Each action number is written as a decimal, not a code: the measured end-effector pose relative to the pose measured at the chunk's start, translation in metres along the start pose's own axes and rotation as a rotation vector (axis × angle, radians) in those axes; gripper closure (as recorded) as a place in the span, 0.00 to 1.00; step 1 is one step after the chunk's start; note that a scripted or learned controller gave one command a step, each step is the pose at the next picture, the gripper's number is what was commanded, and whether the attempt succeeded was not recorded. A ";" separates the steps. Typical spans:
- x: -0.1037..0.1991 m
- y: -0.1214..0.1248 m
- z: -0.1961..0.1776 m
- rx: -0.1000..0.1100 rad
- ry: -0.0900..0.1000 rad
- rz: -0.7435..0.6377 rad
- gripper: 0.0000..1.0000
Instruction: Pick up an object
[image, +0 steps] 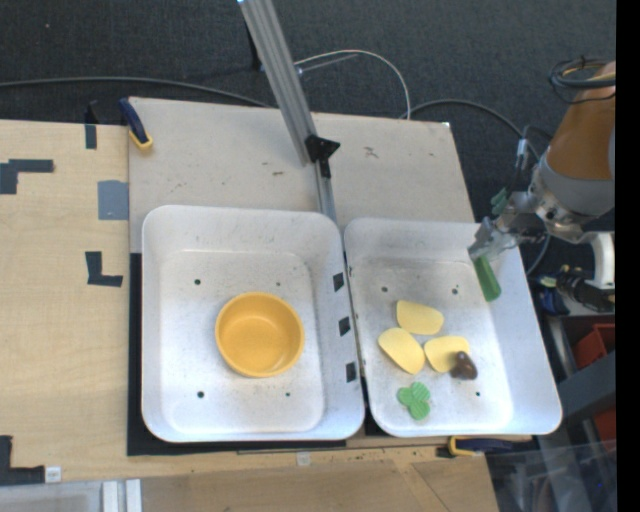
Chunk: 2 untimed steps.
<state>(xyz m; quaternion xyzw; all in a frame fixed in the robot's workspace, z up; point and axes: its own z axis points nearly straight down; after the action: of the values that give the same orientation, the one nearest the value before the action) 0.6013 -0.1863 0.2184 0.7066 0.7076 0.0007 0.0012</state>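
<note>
Lying closest to the camera, near the front edge of the right bin (520, 400), a small green leafy piece (414, 401) is resting just below three pale yellow chip-like pieces (420, 318), (401, 351), (444, 353), which are clustering together in the bin's middle. A small dark brown object (464, 367) is touching the right-hand yellow piece. A green cylindrical object (487, 277) is sitting tilted at the bin's upper right rim, directly beneath the gripper (490, 240); the gripper is hanging right over the cylinder's top end, and whether its fingers are closing on it cannot be told. The grey arm, its orange band (583, 140) showing above the wrist, is reaching in from the right. In the left bin (170, 300), a yellow bowl (259, 334) is standing upright near the centre, well apart from everything else. A grey metal rail (285, 80) is running diagonally across the bench behind both bins, and a blue-and-yellow clamp (135, 123) is gripping the board's far left corner.
</note>
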 end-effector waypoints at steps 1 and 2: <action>0.049 0.005 -0.008 0.002 0.002 -0.005 1.00; 0.105 0.016 0.003 0.005 0.003 -0.006 1.00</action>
<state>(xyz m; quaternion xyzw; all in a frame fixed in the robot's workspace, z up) 0.6166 -0.0815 0.2155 0.7046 0.7096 -0.0002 -0.0016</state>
